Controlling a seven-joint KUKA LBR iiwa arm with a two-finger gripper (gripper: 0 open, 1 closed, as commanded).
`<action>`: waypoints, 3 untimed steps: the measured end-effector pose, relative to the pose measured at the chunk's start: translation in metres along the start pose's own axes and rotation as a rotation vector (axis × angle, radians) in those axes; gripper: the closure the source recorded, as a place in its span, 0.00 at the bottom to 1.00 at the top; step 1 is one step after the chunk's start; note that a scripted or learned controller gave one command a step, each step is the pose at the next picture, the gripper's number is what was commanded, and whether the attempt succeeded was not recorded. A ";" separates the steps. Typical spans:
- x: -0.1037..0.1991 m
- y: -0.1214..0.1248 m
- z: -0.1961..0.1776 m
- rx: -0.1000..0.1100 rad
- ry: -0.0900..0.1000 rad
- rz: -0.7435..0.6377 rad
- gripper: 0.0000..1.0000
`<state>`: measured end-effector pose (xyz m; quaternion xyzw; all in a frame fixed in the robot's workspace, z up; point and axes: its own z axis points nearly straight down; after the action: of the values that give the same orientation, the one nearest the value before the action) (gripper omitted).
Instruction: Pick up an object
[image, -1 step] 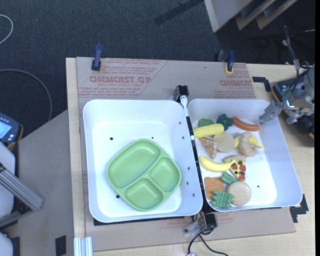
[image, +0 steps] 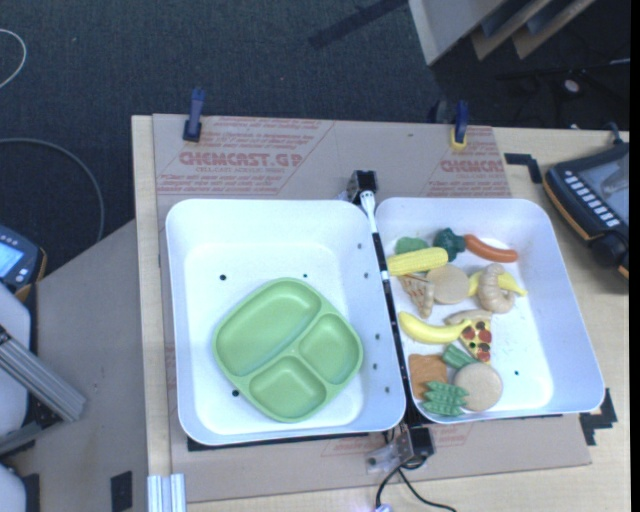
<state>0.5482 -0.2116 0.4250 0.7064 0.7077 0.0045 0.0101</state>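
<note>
Nothing is lifted yet, so the pick has not begun; the gripper's state cannot be told. Toy food, with a banana (image: 428, 327), corn cob (image: 417, 262) and sausage (image: 490, 249), crowds the right bin (image: 560, 300); the left bin (image: 190, 300) carries a green tray (image: 288, 348). Next, I judge, descend over one outlying piece.

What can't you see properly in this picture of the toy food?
- Pile of toy food in the right bin, camera view: pieces overlap, so the lower ones are partly hidden.
- Small pieces by the banana: too small and blurred to name.
- Black and yellow device: cut off by the right edge.
</note>
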 end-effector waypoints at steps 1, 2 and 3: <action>0.054 -0.070 -0.058 0.011 0.007 -0.003 0.00; -0.017 -0.067 -0.115 0.011 0.000 0.007 0.00; 0.079 -0.042 0.073 0.036 0.014 -0.006 0.00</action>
<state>0.5080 -0.1334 0.3505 0.7042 0.7100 -0.0032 -0.0075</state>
